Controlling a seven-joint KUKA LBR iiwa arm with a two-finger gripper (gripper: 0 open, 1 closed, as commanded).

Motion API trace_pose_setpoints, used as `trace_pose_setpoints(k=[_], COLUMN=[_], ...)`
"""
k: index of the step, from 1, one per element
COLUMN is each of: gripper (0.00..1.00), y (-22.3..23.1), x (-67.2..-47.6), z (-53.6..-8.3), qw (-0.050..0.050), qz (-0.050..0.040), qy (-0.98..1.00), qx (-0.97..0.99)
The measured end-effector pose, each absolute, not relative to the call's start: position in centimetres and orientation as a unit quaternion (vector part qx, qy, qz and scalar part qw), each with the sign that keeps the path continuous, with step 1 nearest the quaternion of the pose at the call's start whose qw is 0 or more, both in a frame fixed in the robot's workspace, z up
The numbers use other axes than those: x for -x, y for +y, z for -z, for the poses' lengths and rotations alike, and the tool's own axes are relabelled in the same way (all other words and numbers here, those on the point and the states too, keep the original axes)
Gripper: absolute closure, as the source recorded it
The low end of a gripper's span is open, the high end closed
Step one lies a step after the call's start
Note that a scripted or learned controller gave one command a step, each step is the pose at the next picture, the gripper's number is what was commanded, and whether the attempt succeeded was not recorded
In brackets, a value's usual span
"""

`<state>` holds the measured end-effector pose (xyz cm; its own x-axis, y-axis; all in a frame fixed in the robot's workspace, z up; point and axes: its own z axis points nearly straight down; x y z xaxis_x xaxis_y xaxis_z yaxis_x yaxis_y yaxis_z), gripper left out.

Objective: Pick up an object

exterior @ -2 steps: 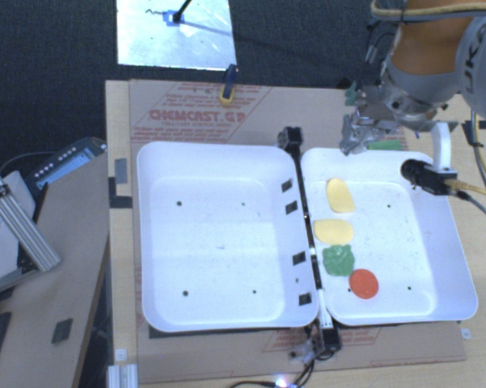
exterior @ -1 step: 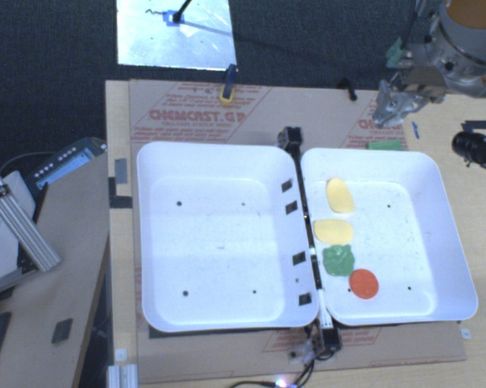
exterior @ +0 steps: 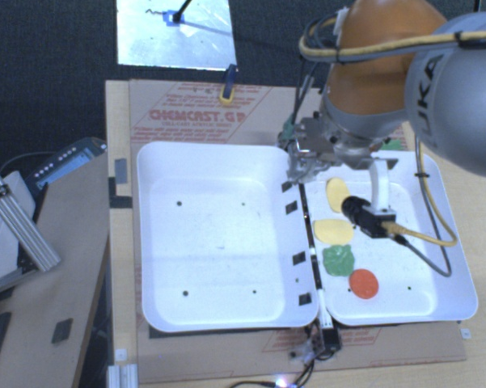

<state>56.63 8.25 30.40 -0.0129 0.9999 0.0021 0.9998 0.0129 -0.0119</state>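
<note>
The right bin [exterior: 445, 289] holds several small objects. A yellow oval piece [exterior: 336, 193] lies near its upper left, with a second yellow piece [exterior: 333, 231] below it. A green lumpy piece [exterior: 338, 259] and a red-orange round piece [exterior: 364, 284] follow toward the front. My gripper [exterior: 305, 165] hangs over the back left corner of the right bin, close to the divider between the bins and just up and left of the upper yellow piece. Nothing shows in its grasp. The arm's orange band [exterior: 384, 23] and grey body hide the bin's back edge.
The left bin [exterior: 218, 233] sits beside the right one. A black cylinder with a yellow cable [exterior: 364, 215] hangs from the wrist over the yellow pieces. A green item [exterior: 393, 144] peeks out behind the arm. Cardboard [exterior: 194, 111] underlies both bins.
</note>
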Motion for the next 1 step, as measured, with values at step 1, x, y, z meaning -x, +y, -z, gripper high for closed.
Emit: trace_pose_setpoints(k=[1], gripper=[1.00], y=[16.43], x=[-55.65], z=[-40.45], qw=[-0.002], qz=[0.0056], qy=[-0.711], qx=[0.703])
